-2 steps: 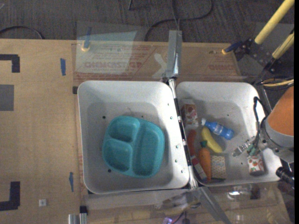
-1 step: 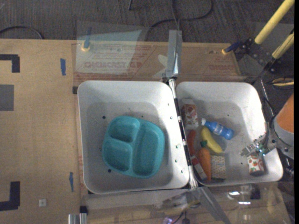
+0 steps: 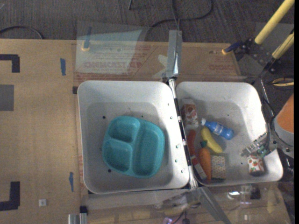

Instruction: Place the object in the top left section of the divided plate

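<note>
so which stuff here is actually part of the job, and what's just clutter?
Job:
- teal divided plate, left bin
- end effector, low over the right bin's right side
- the object: which one, can't tell

Clutter, right bin:
- blue bottle
- banana
- carrot
- small strawberry-print box
- snack packet

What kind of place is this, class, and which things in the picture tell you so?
Probably a robotics lab test bench. Two white bins sit side by side on a taped board, one holding a teal divided plate, the other toy food, with a gripper reaching in.
</note>
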### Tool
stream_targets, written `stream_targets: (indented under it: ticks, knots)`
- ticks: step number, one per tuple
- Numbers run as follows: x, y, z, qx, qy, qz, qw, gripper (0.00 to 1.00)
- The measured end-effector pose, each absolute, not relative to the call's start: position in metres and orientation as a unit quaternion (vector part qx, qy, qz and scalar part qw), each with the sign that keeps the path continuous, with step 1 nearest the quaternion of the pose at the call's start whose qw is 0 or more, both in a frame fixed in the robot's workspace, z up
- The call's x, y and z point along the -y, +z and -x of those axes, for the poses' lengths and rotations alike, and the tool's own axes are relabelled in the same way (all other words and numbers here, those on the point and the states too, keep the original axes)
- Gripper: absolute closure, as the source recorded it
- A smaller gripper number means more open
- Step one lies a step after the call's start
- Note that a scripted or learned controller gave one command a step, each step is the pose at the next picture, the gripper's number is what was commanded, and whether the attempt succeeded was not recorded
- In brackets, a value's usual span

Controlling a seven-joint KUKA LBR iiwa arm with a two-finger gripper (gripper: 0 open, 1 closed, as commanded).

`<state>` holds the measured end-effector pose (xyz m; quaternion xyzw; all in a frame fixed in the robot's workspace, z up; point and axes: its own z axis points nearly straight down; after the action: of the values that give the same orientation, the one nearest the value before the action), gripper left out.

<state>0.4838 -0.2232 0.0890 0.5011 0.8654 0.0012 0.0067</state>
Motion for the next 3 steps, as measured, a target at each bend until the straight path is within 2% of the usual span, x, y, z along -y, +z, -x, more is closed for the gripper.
stream_targets:
  ticks: [1,2,3]
  knots:
    - [0.204,0.132,-0.499,-0.872,0.0008,-0.490,0.002,1.00]
    - [0.205,0.132,-0.498,-0.871,0.0008,-0.491,0.002,0.00]
    - [0.153,0.102,-0.483,-0.809,0.0024,-0.588,0.007,0.00]
